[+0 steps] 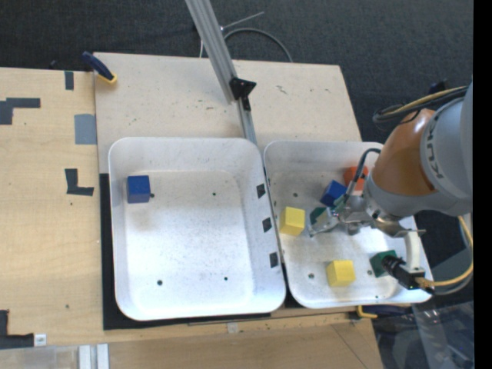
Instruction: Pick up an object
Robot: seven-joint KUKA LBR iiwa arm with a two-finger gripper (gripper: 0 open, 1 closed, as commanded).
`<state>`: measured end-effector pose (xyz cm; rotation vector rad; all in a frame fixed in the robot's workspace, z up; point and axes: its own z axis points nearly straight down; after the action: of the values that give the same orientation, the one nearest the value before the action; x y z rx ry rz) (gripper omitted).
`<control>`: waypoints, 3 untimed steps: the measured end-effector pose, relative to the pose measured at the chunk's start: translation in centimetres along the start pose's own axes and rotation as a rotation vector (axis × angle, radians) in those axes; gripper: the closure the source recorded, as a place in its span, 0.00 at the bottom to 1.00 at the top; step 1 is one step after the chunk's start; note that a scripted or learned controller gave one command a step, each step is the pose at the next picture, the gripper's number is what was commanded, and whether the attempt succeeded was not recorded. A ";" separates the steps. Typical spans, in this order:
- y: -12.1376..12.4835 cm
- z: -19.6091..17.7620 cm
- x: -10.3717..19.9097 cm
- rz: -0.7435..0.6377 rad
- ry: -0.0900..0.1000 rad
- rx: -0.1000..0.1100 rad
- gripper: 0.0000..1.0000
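Gripper [327, 220] of mine is low inside the right bin [304, 154], but I cannot tell its state, because my wrist covers the part that would show it, and I see no object held.

From the biggest thing down: my arm [419, 160] comes in from the right and bends over the right bin, so its grey and orange body hides the far corner of that bin. The left bin [192, 146] is beside it, their rims touching, and it holds just one blue cube [138, 188] near its left wall, well apart from me.

In the right bin the objects are close to my tool, which I think is why I am working here. A yellow cube [293, 221] lies just beside the gripper on its left. A second yellow cube [340, 272] lies nearer the front rim. A blue block [334, 193] sits just behind the gripper, partly under my wrist. A small green piece [317, 214] is at the gripper, perhaps touching, and I judge it may be my target. An orange piece [351, 175] shows near the blue block.
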<state>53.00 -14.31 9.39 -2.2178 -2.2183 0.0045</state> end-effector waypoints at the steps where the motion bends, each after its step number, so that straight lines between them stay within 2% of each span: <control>1: 0.1 -1.2 0.1 -0.001 0.000 -0.002 1.00; 2: 0.7 -5.9 -0.5 0.000 -0.003 -0.008 1.00; 3: -0.2 -11.1 -0.5 -0.001 -0.003 -0.009 1.00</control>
<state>52.82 -14.86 20.53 -2.2232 -2.2248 -0.0030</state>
